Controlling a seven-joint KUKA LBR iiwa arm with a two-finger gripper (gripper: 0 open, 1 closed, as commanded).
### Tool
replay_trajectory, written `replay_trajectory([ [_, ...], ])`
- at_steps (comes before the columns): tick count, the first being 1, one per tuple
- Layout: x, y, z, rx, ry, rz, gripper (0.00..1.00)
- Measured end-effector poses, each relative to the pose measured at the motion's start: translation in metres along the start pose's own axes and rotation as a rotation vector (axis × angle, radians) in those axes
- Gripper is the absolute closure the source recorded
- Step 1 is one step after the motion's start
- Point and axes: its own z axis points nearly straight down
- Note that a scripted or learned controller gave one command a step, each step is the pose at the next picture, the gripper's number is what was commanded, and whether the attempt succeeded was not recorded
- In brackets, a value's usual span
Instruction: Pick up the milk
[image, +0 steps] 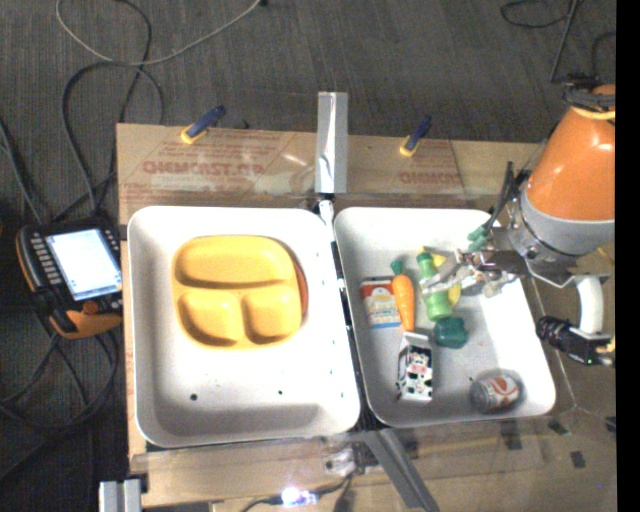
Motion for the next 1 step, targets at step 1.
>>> replay_trajectory([
  [1, 0.0161, -0.0368, 0.1017, 0.002, 0.001, -0.207, 0.00],
])
